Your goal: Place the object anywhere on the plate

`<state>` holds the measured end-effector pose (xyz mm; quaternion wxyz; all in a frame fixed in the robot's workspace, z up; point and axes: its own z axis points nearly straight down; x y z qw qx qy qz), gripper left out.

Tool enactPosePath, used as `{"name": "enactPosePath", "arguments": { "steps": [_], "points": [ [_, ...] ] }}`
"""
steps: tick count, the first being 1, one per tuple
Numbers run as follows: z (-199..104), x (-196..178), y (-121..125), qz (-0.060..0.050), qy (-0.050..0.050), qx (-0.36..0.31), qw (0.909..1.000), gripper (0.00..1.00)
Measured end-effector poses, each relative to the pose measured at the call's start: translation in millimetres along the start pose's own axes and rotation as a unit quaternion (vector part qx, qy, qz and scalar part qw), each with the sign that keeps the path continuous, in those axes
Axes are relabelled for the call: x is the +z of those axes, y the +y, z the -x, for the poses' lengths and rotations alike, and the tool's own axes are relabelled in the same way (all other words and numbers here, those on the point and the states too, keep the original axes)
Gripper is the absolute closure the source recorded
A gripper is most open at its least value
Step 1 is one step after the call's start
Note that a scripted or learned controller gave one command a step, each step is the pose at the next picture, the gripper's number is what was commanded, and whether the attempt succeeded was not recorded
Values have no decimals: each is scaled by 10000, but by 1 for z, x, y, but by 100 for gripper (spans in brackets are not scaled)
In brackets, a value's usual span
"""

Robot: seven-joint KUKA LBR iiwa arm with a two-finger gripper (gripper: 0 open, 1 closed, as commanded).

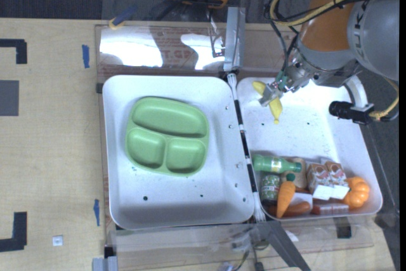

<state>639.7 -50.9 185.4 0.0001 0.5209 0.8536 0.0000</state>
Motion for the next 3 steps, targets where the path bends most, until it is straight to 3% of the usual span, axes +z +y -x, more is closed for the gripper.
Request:
{"name": "enactPosePath", "arguments": {
  "steps": [1,2,3],
  "points": [
    [-83,0,35,-5,6,608,9981,100],
    [-155,20,36,-9,6,-142,9999,100],
    [-155,19,36,-6,6,-141,9999,0]
  ]
}}
